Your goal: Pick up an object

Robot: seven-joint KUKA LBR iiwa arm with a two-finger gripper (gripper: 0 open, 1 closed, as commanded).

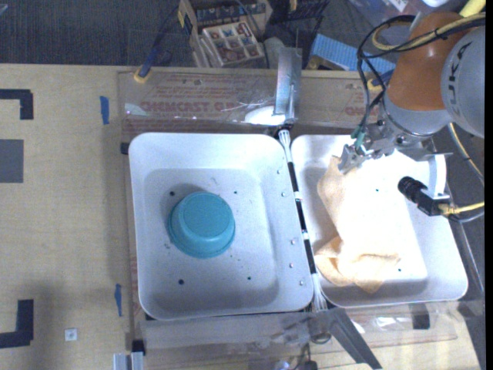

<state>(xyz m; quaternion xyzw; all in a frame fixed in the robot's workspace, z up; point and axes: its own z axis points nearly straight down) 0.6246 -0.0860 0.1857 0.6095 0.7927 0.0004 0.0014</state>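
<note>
A pale cream cloth [362, 230] lies crumpled in the right bin [447, 284], reaching from its upper left corner down to its front wall. My gripper [353, 154] hangs at the cloth's top corner, touching or just above the fabric there. The arm's grey wrist and orange band [420, 68] rise to the upper right. In the left bin [154, 160] a teal bowl [202, 223] sits upside down, left of centre and far from the gripper.
A black cylindrical part with a yellow cable [420, 193] juts over the right bin's right side. Between the bins runs a ridge with a dark strip [296, 206]. Behind the bins lie a cardboard strip [208, 102] and floor clutter.
</note>
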